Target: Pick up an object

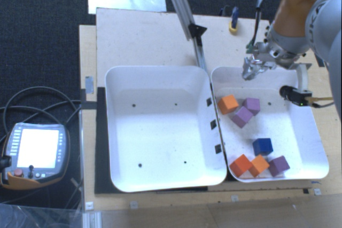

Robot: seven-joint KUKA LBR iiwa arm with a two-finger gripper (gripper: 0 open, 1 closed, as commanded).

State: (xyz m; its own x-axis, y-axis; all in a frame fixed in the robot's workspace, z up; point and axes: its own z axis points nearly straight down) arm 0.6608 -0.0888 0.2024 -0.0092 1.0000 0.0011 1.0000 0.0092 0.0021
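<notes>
- Orange cubes [249, 164] and a purple one [278, 165] are sitting low in the frame's right bin [315, 147].
- Gripper [251, 69] is hovering above that bin's upper rim, carrying nothing I can see; how wide the claw stands, I cannot tell.
- Approach step, I'd judge: next it needs lowering squarely over one cube.

Gripper [251, 70] is seen above the far rim of the right bin [312, 139]. Orange cube [228, 103], two purple cubes [246, 110], blue cube [262, 146] and an orange-orange-purple cluster [258, 165] are held in that bin. Left bin [115, 115] sits just beside.

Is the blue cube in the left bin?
No, the blue cube lies in the right bin, among orange and purple cubes.
</notes>
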